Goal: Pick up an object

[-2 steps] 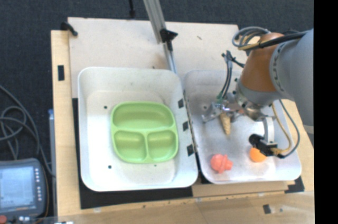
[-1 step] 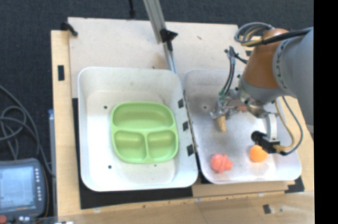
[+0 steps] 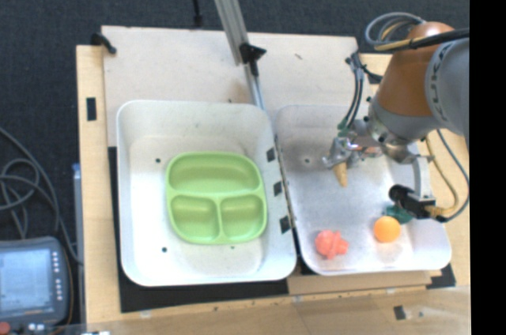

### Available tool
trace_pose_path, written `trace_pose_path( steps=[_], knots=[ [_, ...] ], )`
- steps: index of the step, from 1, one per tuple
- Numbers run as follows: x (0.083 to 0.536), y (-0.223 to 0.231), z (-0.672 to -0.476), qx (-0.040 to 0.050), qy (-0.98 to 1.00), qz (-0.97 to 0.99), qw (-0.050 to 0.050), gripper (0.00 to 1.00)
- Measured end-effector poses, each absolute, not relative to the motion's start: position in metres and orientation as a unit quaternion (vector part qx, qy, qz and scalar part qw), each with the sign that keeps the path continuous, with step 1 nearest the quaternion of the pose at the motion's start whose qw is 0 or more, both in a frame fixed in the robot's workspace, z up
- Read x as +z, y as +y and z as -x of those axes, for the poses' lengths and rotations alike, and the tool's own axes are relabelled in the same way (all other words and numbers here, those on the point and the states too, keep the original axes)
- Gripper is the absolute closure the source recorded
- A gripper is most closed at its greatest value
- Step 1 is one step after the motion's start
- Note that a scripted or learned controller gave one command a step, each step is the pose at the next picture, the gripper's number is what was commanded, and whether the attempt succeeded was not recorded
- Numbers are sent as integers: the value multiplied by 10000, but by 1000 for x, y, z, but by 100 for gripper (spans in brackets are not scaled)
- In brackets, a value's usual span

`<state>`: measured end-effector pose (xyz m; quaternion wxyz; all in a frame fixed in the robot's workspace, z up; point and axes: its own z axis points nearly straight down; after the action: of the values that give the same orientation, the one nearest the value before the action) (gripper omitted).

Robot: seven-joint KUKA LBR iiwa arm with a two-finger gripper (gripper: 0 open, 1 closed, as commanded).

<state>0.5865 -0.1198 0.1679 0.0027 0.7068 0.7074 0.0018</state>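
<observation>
Claw (image 3: pixel 341 161) hovers over the right bin (image 3: pixel 312 128), grip state unclear from here, and that knobbly pink toy (image 3: pixel 331 244) looks light, soft, best pinched across its middle.

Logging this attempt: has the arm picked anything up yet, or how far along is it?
Done: the gripper is over the right bin. In hand: nothing visibly held. Left: the whole pick; the pink toy and orange ball lie in the bin, the green divided plate in the left bin.

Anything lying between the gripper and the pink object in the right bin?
No. In the camera view, bare white bin floor separates the gripper from the pink object; the orange ball sits off to the side.
</observation>
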Motion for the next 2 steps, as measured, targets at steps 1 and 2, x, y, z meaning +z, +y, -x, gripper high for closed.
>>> trace_pose_path(
  steps=[1, 2],
  knots=[
    [223, -116, -597, 22, 7082, -7060, 34, 100],
    [280, -126, -595, 20, 7086, -7056, 38, 100]
  ],
)
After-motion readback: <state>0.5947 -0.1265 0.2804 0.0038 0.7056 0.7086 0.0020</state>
